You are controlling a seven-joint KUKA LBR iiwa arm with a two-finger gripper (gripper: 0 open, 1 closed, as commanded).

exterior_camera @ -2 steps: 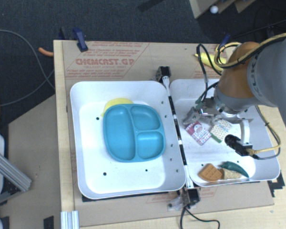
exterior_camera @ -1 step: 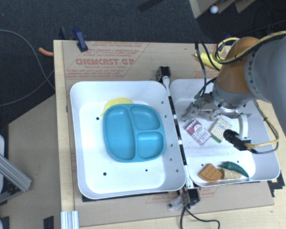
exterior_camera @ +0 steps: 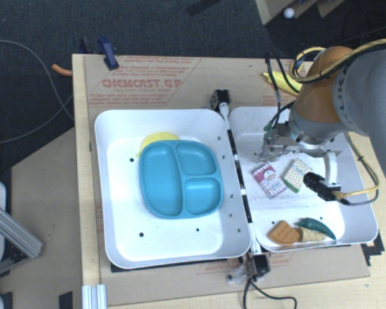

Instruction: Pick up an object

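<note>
Though hanging low over the right bin (exterior_camera: pixel 367 227), giving nothing away up top: looking at the gripper (exterior_camera: pixel 275 145), hard to say whether spread or pressed together, can't tell from this slant. Nothing seen clamped in it.

Just below the gripper, toward the near edge, lying flat on the bin floor: one red-and-white packet (exterior_camera: pixel 268 179). Near the tool, but whether touching can't be made out. Right beside that packet, on the arm's side: one green-and-white packet (exterior_camera: pixel 296 174), tilted, edges nearly meeting the first. Both sitting about mid-bin.

Down at the near wall of the same bin, well apart from the gripper: one brown biscuit-like piece (exterior_camera: pixel 283 232), one dark green piece (exterior_camera: pixel 318 226), and something pale (exterior_camera: pixel 311 236) wedged between and under them, too small to name. So five loose things counted on the right side.

Over to the left bin (exterior_camera: pixel 116 237), well apart from the tool: one blue divided plate (exterior_camera: pixel 180 177), three compartments, lying flat in the middle. Peeking out from behind its far edge, one yellow thing (exterior_camera: pixel 159 136), mostly hidden.

Two white bins side by side, touching along the middle seam. One grey arm (exterior_camera: pixel 367 89) reaching in from the right, orange band (exterior_camera: pixel 321 85) above the wrist.
</note>
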